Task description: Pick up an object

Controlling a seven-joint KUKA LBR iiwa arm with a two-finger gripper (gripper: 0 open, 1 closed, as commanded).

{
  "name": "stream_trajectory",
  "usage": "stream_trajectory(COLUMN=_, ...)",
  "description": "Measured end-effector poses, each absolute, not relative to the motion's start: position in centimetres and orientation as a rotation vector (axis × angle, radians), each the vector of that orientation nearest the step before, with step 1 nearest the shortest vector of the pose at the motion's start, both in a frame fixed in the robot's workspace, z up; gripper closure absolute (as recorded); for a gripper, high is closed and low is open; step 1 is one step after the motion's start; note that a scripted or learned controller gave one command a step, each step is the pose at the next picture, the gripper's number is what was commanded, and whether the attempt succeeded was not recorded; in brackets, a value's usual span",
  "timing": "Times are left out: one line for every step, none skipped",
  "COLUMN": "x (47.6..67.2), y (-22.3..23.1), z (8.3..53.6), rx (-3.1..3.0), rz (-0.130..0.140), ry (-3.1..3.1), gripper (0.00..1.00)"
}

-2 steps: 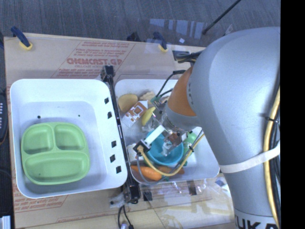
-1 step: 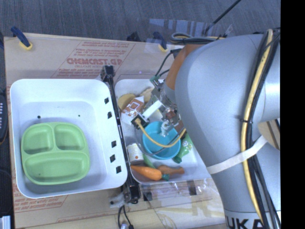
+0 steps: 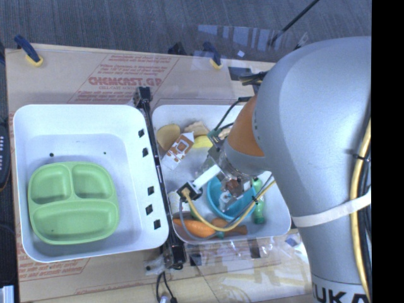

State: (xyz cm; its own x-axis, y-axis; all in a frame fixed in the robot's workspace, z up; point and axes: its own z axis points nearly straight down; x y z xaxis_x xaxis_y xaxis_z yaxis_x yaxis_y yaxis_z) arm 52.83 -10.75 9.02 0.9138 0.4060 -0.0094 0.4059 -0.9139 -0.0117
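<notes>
Here, nearest you, an orange carrot (image 3: 197,228) lies along the right bin's (image 3: 278,227) front wall; behind it the gripper (image 3: 232,191) hangs over a blue bowl (image 3: 218,201), jaws' state untellable. Green tray (image 3: 72,202) fills the left bin (image 3: 25,131).

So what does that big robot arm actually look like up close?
The arm is bulky, rounded and smooth grey, with an orange band above the wrist. White "KUKA" lettering marks its base, a pale strap wraps it, and yellow and black cables loop near the gripper.
</notes>
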Motion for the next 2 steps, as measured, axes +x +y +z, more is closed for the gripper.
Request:
stream_trajectory(x=60.4, y=-8.9, z=9.1, rx=-3.064, rz=0.012, ry=-0.655, gripper=0.00)
stream_trajectory(x=49.4, y=-10.5, z=9.4, rx=-3.084, rz=-0.006, ry=-0.603, gripper=0.00)
